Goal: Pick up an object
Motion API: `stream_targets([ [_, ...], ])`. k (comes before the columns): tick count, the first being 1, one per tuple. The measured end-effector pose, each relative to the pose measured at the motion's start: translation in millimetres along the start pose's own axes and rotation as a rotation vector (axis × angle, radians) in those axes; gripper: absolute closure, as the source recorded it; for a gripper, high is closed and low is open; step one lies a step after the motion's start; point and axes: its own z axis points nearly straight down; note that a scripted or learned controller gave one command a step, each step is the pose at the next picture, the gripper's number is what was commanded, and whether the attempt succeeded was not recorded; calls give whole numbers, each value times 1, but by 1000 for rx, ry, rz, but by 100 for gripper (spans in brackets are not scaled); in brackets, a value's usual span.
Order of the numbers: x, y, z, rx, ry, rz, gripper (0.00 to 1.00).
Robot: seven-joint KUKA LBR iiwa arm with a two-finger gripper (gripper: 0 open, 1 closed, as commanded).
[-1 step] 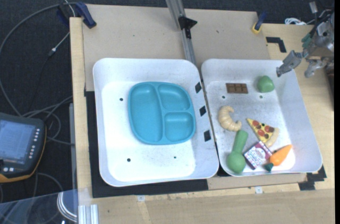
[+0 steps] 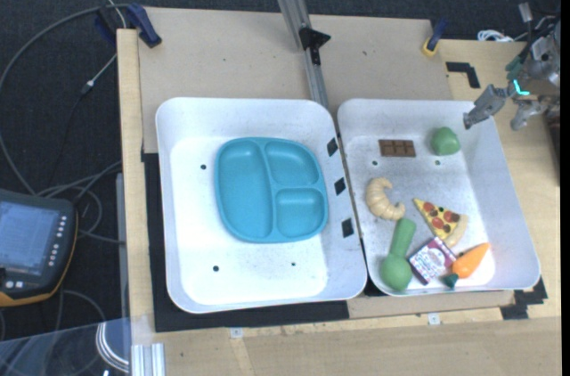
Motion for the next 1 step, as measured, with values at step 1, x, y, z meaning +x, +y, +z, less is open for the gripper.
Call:
stream_targets([
  [1, 4, 5, 44, 3, 1, -1, 0],
])
